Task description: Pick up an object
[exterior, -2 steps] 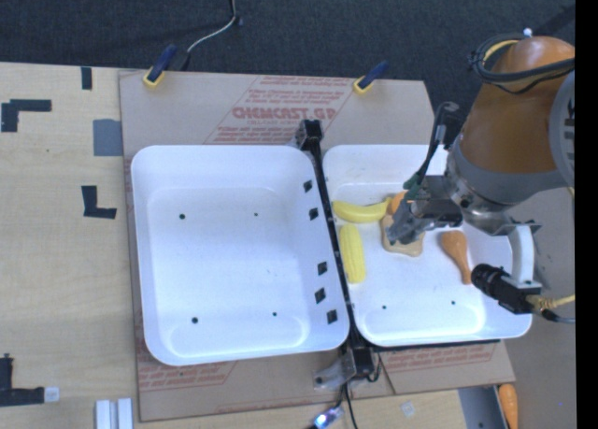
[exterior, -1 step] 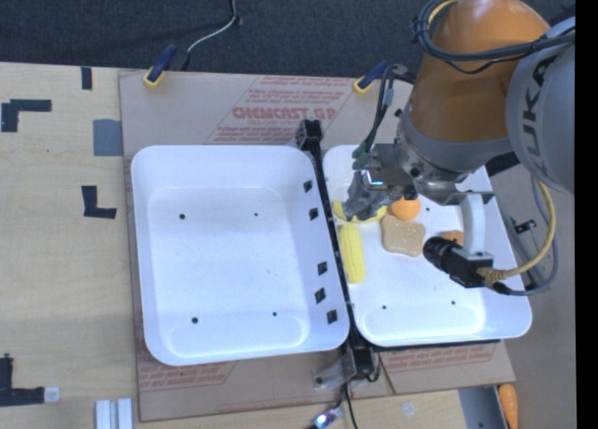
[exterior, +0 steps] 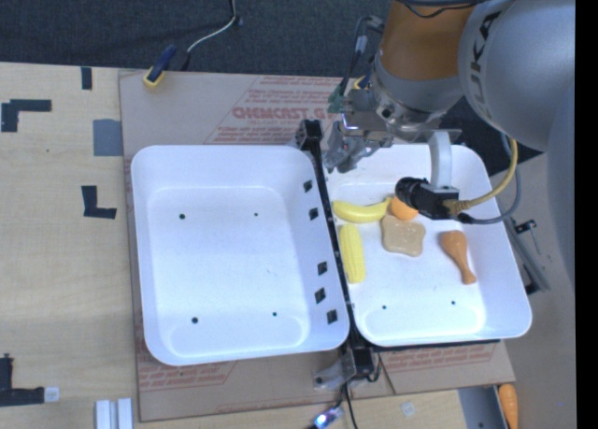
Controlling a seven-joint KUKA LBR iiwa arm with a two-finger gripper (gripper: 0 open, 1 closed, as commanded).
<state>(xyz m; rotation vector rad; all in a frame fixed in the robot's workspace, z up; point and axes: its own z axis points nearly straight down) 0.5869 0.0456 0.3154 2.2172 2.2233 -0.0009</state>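
Currently the arm (exterior: pixel 486 35) is reaching in from the right w/ its wrist hanging over the far left corner of the right bin (exterior: pixel 486 324), near the divider btwn the two bins. The jaws (exterior: pixel 344 151) are pointing down at that corner; whether they are apart or together cannot be told from this angle, and nothing is showing btwn them.

Objects are lying in the right bin, all nearer the camera than the jaws:
- Banana (exterior: pixel 361 211): lying crosswise just below the jaws, closest item to them, apart from them.
- Corn cob (exterior: pixel 351 252): lying lengthwise along the bin's left wall, its far end touching or just beside the banana.
- Tan bread-like piece (exterior: pixel 404 237): sitting mid-bin, right of the corn.
- Small orange item (exterior: pixel 402 208): sitting just beyond the bread piece, beside the banana's right tip.
- Drumstick-shaped piece (exterior: pixel 457 253): lying right of the bread piece, well apart from the jaws.

The left bin (exterior: pixel 224 259) is sitting beside it on the cardboard sheet (exterior: pixel 262 109) covering the bench (exterior: pixel 56 231).
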